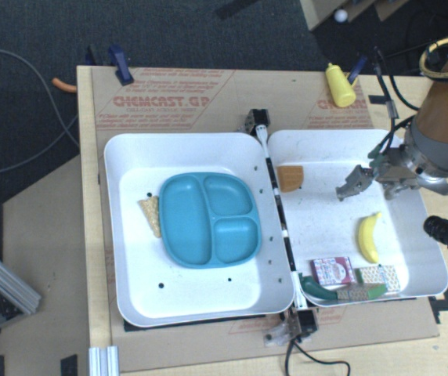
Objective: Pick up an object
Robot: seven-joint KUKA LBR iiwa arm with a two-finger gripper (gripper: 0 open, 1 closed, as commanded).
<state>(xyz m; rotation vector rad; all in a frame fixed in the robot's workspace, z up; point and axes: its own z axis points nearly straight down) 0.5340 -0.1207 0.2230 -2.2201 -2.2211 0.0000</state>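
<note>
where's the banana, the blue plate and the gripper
banana (369,237), camera view, middle of the fruit
blue plate (208,219), camera view, ridge between its compartments
gripper (354,185), camera view, between its fingertips

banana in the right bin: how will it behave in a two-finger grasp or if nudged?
The banana looks like smooth, glossy plastic, so probably stiff and light but slippery between the fingers. Its curved, tapered body would likely pivot or rock if pushed off-centre, not slide straight. It lies apart from the gripper and the packets, so a nudge has room.
</note>
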